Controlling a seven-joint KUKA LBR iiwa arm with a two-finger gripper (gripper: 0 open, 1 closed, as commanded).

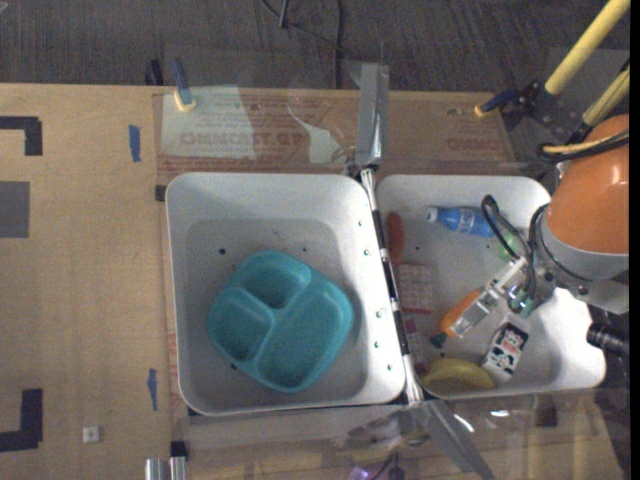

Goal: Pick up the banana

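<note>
The banana (458, 373) is yellow and lies at the near edge of the right bin (575, 368), close to the divider between the bins. My gripper (497, 298) reaches in from the right and hovers above the bin's middle, up and to the right of the banana. It sits right over an orange stick-like item (461, 314) with a dark tip. Whether it touches that item is unclear. Nothing yellow shows at the gripper.
The right bin also holds a blue bottle (462, 220), a thin red item (394, 236) along the divider, a white printed packet (414, 284) and a small patterned box (508, 349) beside the banana. A teal divided plate (282, 318) lies in the left bin (200, 218).
</note>
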